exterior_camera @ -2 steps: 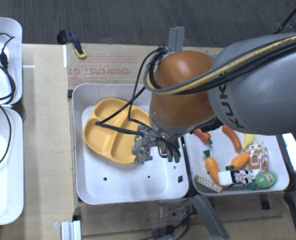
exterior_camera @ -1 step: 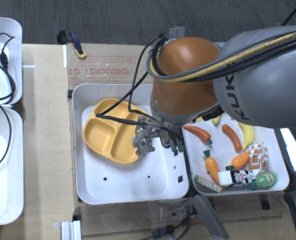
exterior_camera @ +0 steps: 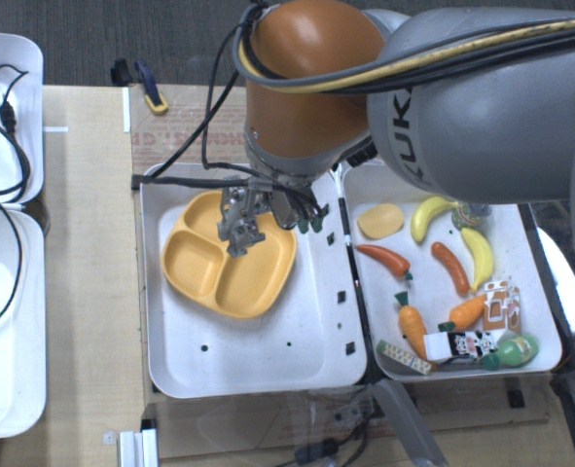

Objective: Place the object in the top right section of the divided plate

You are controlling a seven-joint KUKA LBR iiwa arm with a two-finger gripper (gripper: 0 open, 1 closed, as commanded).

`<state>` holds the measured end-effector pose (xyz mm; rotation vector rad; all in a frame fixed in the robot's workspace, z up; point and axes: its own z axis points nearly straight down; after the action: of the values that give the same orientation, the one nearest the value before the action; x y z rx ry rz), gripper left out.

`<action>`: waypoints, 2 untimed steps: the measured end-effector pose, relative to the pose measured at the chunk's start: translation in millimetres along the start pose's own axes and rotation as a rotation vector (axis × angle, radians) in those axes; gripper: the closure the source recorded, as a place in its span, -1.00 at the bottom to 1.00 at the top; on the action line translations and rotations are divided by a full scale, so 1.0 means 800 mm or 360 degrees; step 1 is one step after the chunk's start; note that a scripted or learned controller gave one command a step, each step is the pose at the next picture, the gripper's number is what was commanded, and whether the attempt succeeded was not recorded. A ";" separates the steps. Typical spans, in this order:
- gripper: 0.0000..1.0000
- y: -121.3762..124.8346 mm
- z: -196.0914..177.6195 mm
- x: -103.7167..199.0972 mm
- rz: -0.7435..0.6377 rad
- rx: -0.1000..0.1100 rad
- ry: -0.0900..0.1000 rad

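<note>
While gripper [exterior_camera: 240,233] hovers over yellow divided plate [exterior_camera: 195,266] in left bin [exterior_camera: 258,358], can't tell its grip state tbh; toy food sits in right bin [exterior_camera: 545,353].

You see the arm [exterior_camera: 443,86] reaching in from the right, its gripper [exterior_camera: 240,230] hanging over the yellow divided plate [exterior_camera: 201,266] in the left bin [exterior_camera: 248,358]. The right bin [exterior_camera: 540,348] holds toy food: two bananas [exterior_camera: 462,236], a red pepper [exterior_camera: 384,258], a sausage [exterior_camera: 450,266], two carrots [exterior_camera: 412,327] and a small milk carton [exterior_camera: 472,343]
</note>
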<state>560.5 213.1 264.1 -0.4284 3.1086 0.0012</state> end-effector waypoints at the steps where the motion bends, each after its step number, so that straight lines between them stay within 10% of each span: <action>1: 1.00 -0.003 0.054 0.076 -0.0528 -0.0002 0.0006; 2: 1.00 0.021 -0.070 0.001 -0.0842 -0.0002 -0.0004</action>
<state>555.3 229.1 319.7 -1.2253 2.8866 0.0022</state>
